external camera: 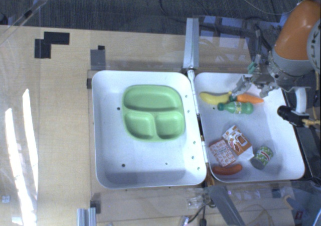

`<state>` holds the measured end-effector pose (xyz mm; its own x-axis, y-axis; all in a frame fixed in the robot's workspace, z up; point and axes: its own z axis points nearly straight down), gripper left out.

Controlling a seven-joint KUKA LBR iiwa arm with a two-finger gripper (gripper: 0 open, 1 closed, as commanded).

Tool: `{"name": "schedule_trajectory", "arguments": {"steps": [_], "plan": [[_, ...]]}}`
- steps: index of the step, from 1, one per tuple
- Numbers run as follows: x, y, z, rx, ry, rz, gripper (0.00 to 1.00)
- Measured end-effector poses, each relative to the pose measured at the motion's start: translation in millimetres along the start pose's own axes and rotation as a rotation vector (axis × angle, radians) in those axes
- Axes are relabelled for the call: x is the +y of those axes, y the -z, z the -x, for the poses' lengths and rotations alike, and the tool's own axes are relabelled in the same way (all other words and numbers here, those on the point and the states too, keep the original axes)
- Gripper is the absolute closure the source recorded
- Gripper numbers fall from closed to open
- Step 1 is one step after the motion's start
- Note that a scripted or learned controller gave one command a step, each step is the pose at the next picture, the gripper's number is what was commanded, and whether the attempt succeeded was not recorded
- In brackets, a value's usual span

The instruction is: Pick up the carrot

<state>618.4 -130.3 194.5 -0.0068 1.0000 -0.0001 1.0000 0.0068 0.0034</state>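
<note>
Gripper (253, 85) above the carrot (249, 99)
Fingers spread open, holding nothing; carrot lies beside the banana (214, 98).

A green divided tray (153, 113) sits in the left bin (108, 164); banana (213, 98), green bottle (235, 107), sausage (227, 170), can (262, 156) in the right bin (288, 139).
</note>
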Motion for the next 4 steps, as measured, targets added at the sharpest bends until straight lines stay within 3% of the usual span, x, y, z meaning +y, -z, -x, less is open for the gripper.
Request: {"name": "schedule_trajectory", "arguments": {"steps": [1, 2, 3, 4], "plan": [[54.5, -101.1, 44.9, -0.002, -0.191, 0.011, 0.00], [58.5, -86.1, 42.3, -0.003, -0.181, 0.023, 1.00], [57.8, -86.5, 43.1, -0.004, -0.180, 0.021, 0.00], [8.2, -107.5, 53.1, -0.001, -0.155, 0.003, 0.00]]}}
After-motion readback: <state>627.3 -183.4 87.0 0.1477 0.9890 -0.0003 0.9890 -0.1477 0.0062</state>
